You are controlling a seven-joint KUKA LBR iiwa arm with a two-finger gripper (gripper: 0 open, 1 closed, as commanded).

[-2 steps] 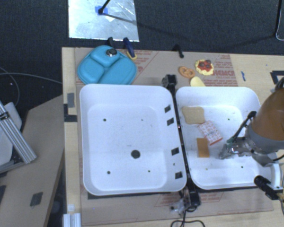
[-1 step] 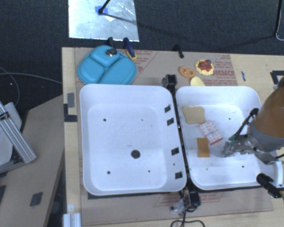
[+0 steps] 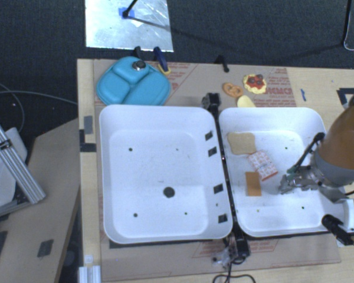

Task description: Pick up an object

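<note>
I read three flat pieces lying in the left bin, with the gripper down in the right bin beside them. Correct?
Not quite. The camera view shows the three flat pieces lying in the right bin, not the left bin. The gripper is indeed down in the right bin beside them.

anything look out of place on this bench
Yes: three small food-like items and a blue sectioned tray lie on the bench behind the bins, outside both. In the right bin, three flat pieces lie near the gripper.
</note>
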